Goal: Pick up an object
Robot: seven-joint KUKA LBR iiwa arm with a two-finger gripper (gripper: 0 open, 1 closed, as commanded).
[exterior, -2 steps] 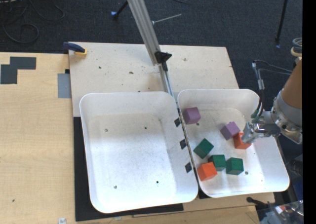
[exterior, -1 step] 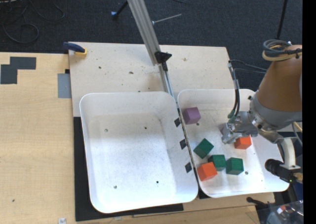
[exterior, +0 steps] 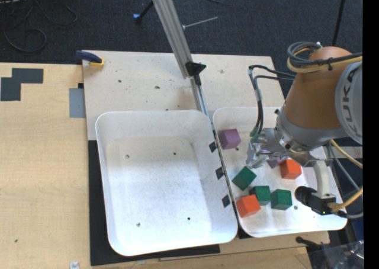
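Two white bins on bench; right bin (exterior: 308,226) holds coloured cubes, gripper (exterior: 256,154) low near its centre, beside purple cube (exterior: 229,138); grip state unclear

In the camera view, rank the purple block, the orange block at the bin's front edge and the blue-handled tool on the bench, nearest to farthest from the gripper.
1. Purple block: left of the gripper, in the right bin.
2. Front orange block: lower left of it, by the bin's front edge.
3. Blue-handled tool: far upper left, on the bench outside both bins.
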